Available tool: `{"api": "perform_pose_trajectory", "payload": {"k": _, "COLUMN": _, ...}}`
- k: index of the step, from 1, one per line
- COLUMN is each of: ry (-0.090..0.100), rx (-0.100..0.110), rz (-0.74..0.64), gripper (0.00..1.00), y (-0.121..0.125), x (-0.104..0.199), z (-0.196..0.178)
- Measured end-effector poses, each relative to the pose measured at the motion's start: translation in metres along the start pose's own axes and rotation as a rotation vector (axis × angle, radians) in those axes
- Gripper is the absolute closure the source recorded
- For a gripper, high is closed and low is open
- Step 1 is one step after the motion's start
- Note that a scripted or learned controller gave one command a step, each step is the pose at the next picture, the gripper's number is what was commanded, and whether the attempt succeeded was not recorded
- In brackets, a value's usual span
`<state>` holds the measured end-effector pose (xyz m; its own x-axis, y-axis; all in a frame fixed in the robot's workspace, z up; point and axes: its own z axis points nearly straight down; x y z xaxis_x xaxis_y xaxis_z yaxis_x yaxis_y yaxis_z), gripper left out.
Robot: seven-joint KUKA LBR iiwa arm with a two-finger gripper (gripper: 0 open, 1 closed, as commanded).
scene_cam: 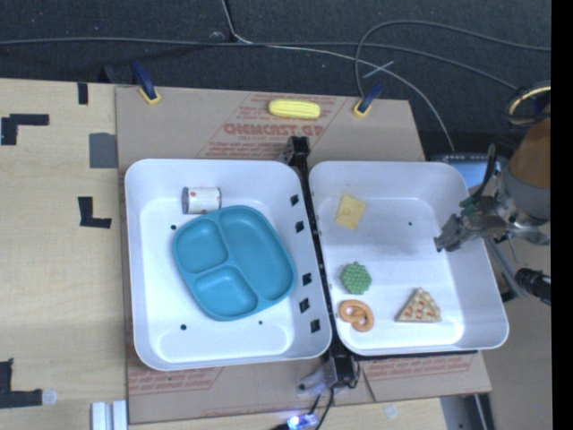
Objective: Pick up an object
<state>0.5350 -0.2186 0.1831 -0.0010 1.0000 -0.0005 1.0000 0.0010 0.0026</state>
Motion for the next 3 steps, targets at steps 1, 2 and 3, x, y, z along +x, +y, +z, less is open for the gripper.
{"api": "perform_pose_trajectory", "payload": {"k": 1, "ry": -0.001, "rx": -0.001, "rz": -0.001, "gripper": 1.0, "y": 0.001, "x": 0.0, "z": -0.039}}
{"api": "perform_pose_trajectory", "payload": {"k": 2, "ry": 0.001, "rx": 0.005, "rz": -0.004, "gripper": 1.0, "y": -0.003, "x": 0.055, "z": -0.029}}
{"api": "perform_pose_trajectory", "payload": {"k": 3, "ry": 0.001, "rx": 0.005, "rz": -0.004, "gripper": 1.0, "y": -0.014, "x": 0.1, "z": -0.027}}
